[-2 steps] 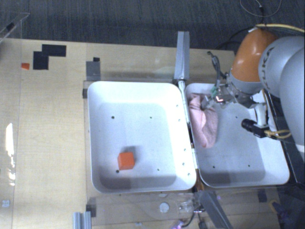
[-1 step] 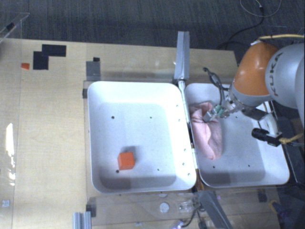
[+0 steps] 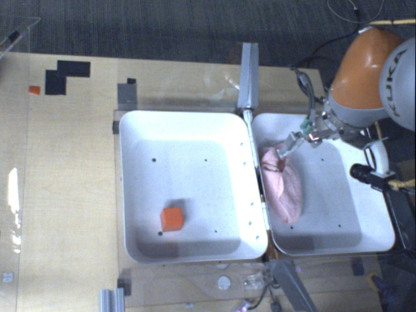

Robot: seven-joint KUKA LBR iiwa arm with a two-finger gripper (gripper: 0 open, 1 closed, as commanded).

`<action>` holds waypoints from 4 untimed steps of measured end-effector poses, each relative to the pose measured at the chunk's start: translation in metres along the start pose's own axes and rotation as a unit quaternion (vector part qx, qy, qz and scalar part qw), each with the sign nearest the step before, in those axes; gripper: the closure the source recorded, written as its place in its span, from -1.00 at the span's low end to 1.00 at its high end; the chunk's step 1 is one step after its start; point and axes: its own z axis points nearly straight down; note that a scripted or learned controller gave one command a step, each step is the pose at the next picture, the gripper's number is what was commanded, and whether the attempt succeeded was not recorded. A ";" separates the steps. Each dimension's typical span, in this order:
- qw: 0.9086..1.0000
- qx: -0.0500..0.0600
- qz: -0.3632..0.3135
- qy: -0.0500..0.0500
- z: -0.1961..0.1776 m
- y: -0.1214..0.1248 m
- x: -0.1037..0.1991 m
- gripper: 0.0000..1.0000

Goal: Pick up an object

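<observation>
Right bin (image 3: 338, 200), pink cloth (image 3: 283, 186) touching end effector (image 3: 283, 151)

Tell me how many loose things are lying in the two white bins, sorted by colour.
Orange: 1, the small orange block in the left bin.
Pink: 1, the soft pink cloth-like thing in the right bin, against the wall next to the left bin.
Total: 2.

Block (image 3: 172, 219) in left bin (image 3: 136, 174); cloth (image 3: 285, 187) in right bin (image 3: 344, 194).
</observation>
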 end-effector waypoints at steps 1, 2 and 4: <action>1.000 0.000 -0.019 0.000 0.090 0.000 -0.010 -1.00; 0.989 -0.001 -0.150 -0.001 0.077 0.038 -0.052 -1.00; 0.988 -0.008 -0.153 -0.003 0.082 -0.002 -0.011 1.00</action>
